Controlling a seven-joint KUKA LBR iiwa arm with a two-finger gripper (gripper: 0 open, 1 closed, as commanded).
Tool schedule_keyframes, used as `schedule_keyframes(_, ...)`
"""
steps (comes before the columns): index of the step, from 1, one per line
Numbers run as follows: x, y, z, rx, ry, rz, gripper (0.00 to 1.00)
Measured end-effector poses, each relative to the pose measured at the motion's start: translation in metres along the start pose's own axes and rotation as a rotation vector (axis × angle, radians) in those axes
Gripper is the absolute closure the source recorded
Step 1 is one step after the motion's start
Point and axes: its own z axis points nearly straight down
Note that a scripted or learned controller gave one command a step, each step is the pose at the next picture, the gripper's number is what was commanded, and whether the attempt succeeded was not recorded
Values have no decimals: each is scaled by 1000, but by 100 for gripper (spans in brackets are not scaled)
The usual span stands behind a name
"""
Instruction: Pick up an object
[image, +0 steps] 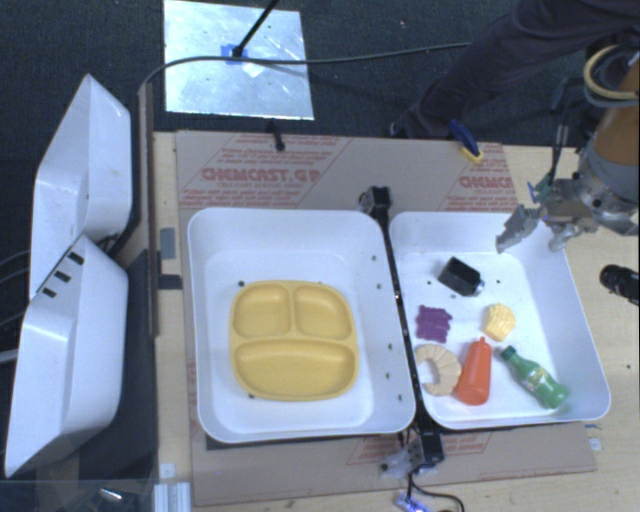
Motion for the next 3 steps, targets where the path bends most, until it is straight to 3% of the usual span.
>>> schedule_keyframes(1,0,1,-4,-7,-1,-1,0)
schedule_keyframes(3,-15,-7,90,-3,0,0,0)
